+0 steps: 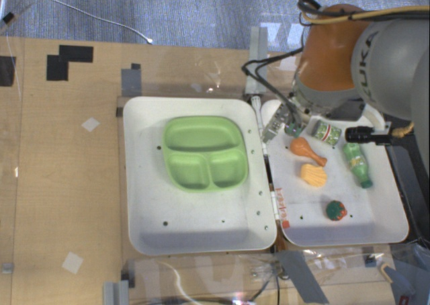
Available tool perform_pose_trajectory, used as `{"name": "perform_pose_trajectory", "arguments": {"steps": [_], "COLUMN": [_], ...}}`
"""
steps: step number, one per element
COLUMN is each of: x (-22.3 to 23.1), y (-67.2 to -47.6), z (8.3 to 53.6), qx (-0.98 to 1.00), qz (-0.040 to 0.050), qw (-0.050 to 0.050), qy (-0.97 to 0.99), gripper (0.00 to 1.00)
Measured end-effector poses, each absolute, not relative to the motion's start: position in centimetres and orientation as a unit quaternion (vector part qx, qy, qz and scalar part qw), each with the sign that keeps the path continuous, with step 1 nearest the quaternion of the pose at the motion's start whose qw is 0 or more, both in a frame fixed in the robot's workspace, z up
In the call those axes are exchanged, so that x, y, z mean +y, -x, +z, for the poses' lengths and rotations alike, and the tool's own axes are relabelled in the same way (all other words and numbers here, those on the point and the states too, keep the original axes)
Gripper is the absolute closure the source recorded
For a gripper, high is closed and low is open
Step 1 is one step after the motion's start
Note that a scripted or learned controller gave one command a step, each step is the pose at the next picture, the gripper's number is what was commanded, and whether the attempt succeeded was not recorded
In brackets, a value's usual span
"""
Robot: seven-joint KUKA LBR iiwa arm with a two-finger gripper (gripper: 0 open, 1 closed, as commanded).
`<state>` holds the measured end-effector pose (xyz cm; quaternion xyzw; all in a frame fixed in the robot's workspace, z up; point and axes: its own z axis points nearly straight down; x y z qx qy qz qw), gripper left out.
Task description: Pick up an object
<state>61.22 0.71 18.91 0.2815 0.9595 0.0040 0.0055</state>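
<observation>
Camera view, read from left to right with the right bin (390, 230) as landmark. On the counter (60, 183), the left bin (144, 223) touches the landmark's left wall and bears a green divided tray (203, 152). At the landmark's upper left corner hangs the tool (277, 124); whether its fingers are spread or pressed together cannot be told, and nothing shows between them. Just right of the tool, inside the landmark, lies an orange drumstick toy (308, 150), with a yellow piece (313, 175) below it. A dark green and red round piece (336, 210) sits toward the landmark's lower edge. A green bottle (358, 165) lies near its right wall. The drumstick, nearest the tool, appears light, stiff and smooth plastic, likely slippery; its thick rounded end probably offers the surest hold, taken across its width.
</observation>
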Motion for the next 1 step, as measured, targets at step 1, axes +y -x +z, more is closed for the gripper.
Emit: {"name": "perform_pose_trajectory", "arguments": {"steps": [1], "x": [5.28], "y": [-58.24], "z": [18.51], "qx": [0.897], "qz": [0.0017], "qw": [0.001], "qy": [-0.441], "gripper": [1.0]}}
